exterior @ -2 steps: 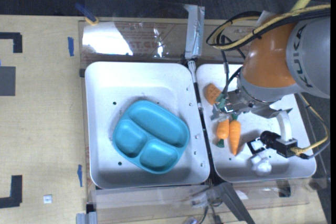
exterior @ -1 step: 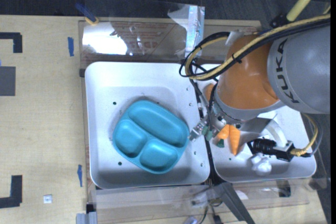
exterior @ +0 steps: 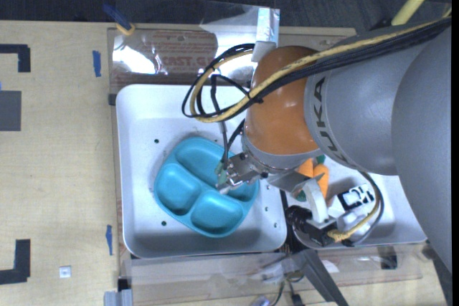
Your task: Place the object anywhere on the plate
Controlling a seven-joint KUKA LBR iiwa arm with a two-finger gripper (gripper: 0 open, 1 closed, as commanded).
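One relation governs the move: the tool (exterior: 233, 179) hangs over the right edge of the blue divided plate (exterior: 188, 186) in the left bin (exterior: 136, 154). Whether it grips anything cannot be told; the object is not discernible.

Bright overhead light, foil glare, sharp

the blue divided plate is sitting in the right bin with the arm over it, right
Not quite: the camera view shows the blue divided plate in the left bin, not the right one. The rest holds: the arm reaches over it from the right, its wrist above the plate's right edge.
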